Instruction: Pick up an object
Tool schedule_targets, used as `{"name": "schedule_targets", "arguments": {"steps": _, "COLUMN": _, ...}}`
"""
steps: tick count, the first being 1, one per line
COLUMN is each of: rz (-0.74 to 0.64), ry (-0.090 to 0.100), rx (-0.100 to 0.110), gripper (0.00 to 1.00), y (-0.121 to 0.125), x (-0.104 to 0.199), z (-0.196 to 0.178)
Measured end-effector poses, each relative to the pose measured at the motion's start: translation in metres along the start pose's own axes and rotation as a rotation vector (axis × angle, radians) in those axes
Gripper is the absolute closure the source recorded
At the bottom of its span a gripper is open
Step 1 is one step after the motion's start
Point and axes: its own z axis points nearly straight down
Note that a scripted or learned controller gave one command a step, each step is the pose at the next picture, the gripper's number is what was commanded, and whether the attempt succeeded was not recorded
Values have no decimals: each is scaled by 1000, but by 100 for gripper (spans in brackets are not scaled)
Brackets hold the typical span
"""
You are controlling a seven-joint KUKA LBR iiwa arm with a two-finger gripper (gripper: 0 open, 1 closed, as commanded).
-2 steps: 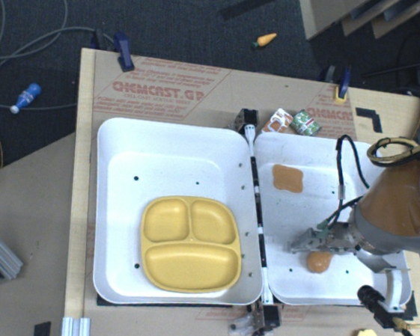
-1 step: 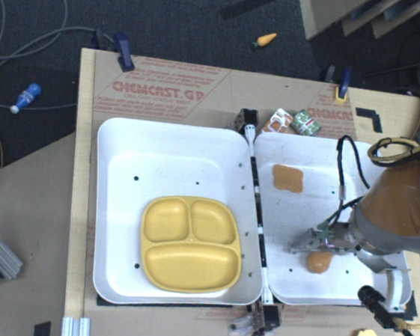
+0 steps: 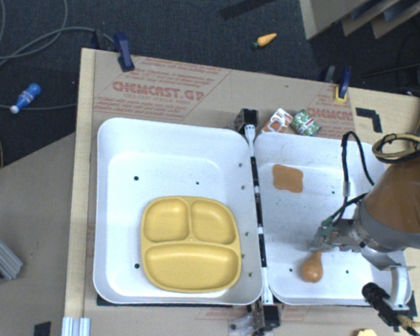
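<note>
two shallow white plastic bins side by side on a cardboard-covered bench (image 3: pixel 204 87) printed with red lettering, dark carpet and loose cables around. left bin (image 3: pixel 121 153) holding a glossy yellow three-compartment tray (image 3: pixel 190 244). right bin (image 3: pixel 295 211) with a flat brown patch-shaped piece (image 3: pixel 288 178) at 12 o'clock and a brown drumstick-shaped object (image 3: pixel 312 267) at 6 o'clock. gripper (image 3: pixel 332 238) just above the drumstick's narrow end; spread or pressed together, cannot tell.
</note>
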Motion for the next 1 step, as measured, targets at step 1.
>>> {"name": "schedule_targets", "arguments": {"steps": 1, "rz": -6, "ry": 11, "rx": 15, "gripper": 100, "y": -2, "x": 22, "z": -63}}
